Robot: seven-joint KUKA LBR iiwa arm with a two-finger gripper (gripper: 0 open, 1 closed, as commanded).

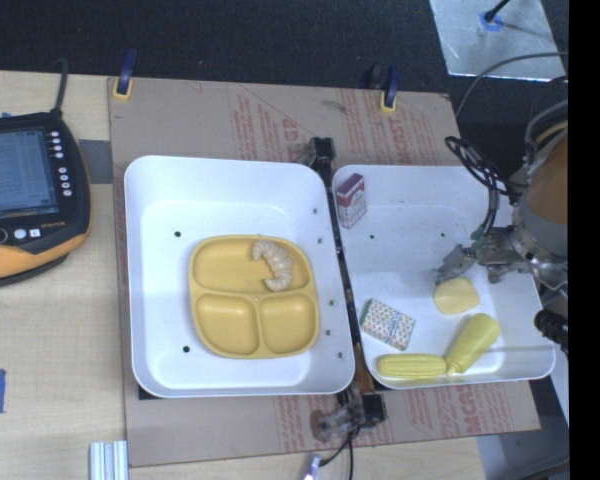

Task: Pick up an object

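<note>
The grey two-finger gripper is hanging low in the right white plastic bin, its fingers parted and gripping nothing, just above a pale yellow rounded block, probably its target. Nearby are lying 2 yellow corn cobs, a patterned packet and a small red-and-white carton.

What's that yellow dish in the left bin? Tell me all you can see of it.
The yellow divided plastic plate lies flat in the middle of the left white bin. It is rounded, matte, with one wide upper compartment and two smaller lower ones. A pale curled shrimp-like toy rests in the upper compartment.
</note>
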